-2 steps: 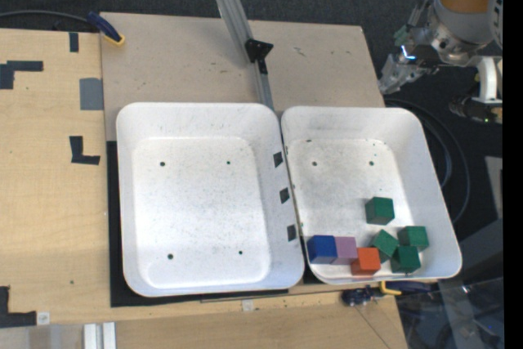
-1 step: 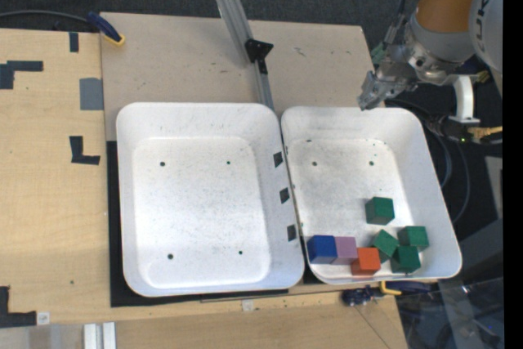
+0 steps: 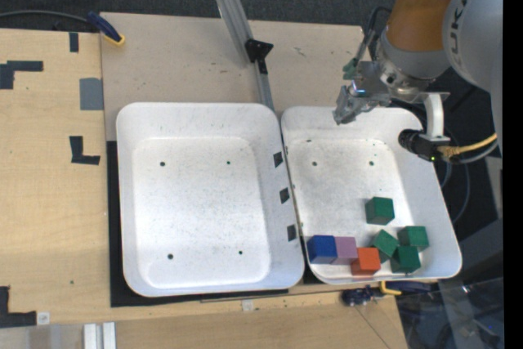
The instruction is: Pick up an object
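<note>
Several small blocks lie in the near part of the right bin point(image 3: 425, 176): a blue one point(image 3: 322, 248), a purple one point(image 3: 346, 248), an orange one point(image 3: 368, 260) and several green ones, one of them point(image 3: 379, 210) a little apart from the cluster. My gripper point(image 3: 348, 108) hangs over the far rim of the right bin, well away from the blocks. I see nothing hanging under it.
The left bin point(image 3: 131, 176) stands beside the right one, on a black mat. A slanted metal bar point(image 3: 237, 12) runs down to the gap between the bins. A cable point(image 3: 458, 149) trails off the arm at the right.
</note>
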Robot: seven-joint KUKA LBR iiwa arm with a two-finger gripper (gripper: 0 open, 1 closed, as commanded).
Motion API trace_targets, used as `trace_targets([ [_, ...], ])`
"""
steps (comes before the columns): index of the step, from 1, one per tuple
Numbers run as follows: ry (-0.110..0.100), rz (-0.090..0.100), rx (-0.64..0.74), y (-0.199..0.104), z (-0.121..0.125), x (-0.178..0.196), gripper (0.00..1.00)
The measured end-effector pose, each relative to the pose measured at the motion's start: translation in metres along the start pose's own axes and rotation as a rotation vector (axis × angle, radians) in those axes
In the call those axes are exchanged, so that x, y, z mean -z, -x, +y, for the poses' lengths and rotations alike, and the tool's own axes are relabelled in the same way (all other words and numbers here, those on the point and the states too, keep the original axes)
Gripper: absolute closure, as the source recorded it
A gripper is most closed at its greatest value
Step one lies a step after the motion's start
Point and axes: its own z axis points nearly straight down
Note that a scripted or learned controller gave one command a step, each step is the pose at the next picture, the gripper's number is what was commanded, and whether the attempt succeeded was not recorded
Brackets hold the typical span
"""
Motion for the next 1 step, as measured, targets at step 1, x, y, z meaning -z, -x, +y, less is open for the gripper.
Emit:
trace_targets([
  [1, 0.0, 0.0, 0.0, -0.0436, -0.0144, -0.0033, 1.0],
])
